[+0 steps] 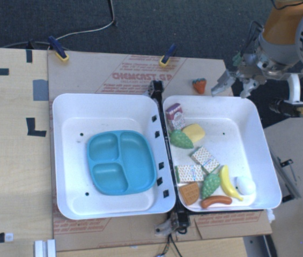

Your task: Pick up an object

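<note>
the tool (231, 88) hangs spread wide, holding nothing, over the worktop's far right corner (near a small orange toy (199, 85)), beside the right white bin (258, 143).

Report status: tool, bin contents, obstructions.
Tool open, holding nothing, above the right bin's far rim. Toy food piled in that bin, banana untouched. Nothing blocking the drop in.
</note>
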Available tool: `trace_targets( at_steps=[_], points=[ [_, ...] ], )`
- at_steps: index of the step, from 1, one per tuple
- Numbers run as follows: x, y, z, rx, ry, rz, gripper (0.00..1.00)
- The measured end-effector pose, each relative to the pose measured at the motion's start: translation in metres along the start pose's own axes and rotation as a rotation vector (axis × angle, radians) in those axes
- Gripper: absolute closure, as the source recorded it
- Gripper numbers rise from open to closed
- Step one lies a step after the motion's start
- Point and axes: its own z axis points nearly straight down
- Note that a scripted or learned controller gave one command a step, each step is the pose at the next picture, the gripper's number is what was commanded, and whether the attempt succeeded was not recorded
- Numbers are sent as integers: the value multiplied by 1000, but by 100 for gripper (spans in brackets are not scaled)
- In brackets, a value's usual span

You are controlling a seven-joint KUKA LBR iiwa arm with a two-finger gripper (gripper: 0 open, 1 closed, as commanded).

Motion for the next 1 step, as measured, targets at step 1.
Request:
trace_targets(
  at_steps=[1],
  points=[
    [39,-71,99,3,2,0,0]
  ],
)
